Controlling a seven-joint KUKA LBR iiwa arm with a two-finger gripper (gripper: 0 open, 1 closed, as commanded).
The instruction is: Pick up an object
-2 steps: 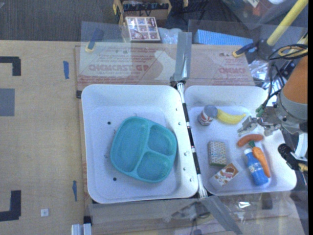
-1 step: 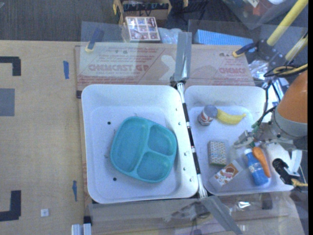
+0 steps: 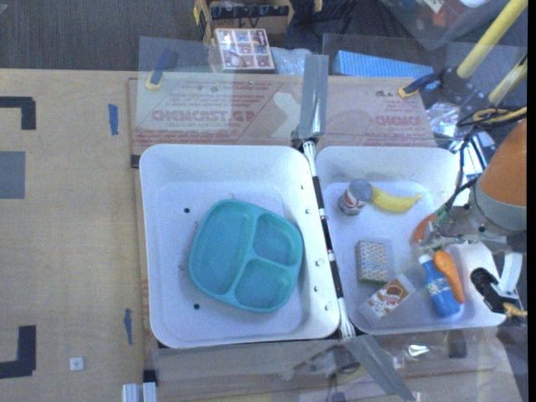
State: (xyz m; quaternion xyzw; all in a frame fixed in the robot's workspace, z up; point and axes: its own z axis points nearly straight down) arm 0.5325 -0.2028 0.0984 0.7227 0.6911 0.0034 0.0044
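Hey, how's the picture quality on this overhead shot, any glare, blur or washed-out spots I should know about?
Camera view: soft overall, so small print on the small carton is unreadable; the two shallow white bins are bright and nearly washed out on their rims; the teal divided plastic tray casts hardly any shadow, suggesting even light; the grey arm with an orange band looks blurred at the right.

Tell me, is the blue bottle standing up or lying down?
Lying down. The bottle rests flat on its side in the right bin, white cap toward the bin's back, beside a carrot.
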